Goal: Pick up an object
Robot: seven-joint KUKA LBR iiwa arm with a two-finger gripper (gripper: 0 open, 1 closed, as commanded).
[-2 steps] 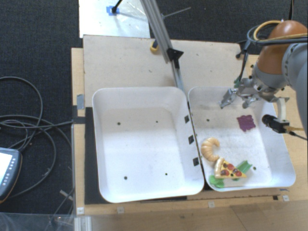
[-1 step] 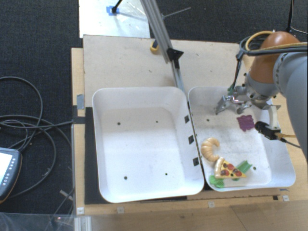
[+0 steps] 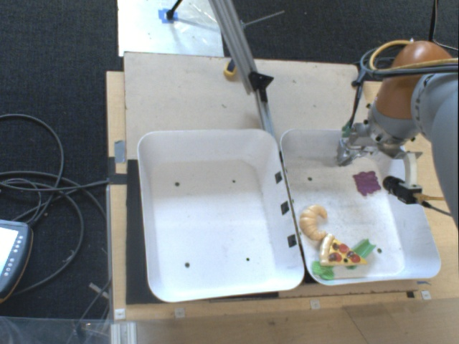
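Reaching in from the right, the grey arm (image 3: 430, 95) with its orange band sits over the far part of the right bin (image 3: 419, 253). Gripper (image 3: 349, 151) hangs low near that bin's far wall, toward its left side. Cannot tell if the claw is apart or together; from this angle the tip is a small metallic blur. Nothing visibly between it.

Objects, all in the right bin:
- purple grape bunch (image 3: 367, 183): flat on the floor, near the gripper on its near-right side, apart from it.
- croissant (image 3: 313, 221): curved, tan, close to the bin's left wall, mid-depth.
- pizza slice (image 3: 341, 253): yellow with red spots, just beside the croissant on the near side, looks to be touching its lower end.
- green piece (image 3: 362, 249): pokes out from under or behind the pizza slice, plus a green bit at the slice's left corner; cannot tell if it is one item or two.

Left bin (image 3: 154, 213) is next to the right one, walls touching along the divide, with small black tabs on that shared edge. A slanted metal pole (image 3: 237, 38) crosses the bench (image 3: 179, 92) from the top. Cables (image 3: 50, 185) lie on the dark floor to the left, with a pendant (image 3: 11, 253) at the left edge.
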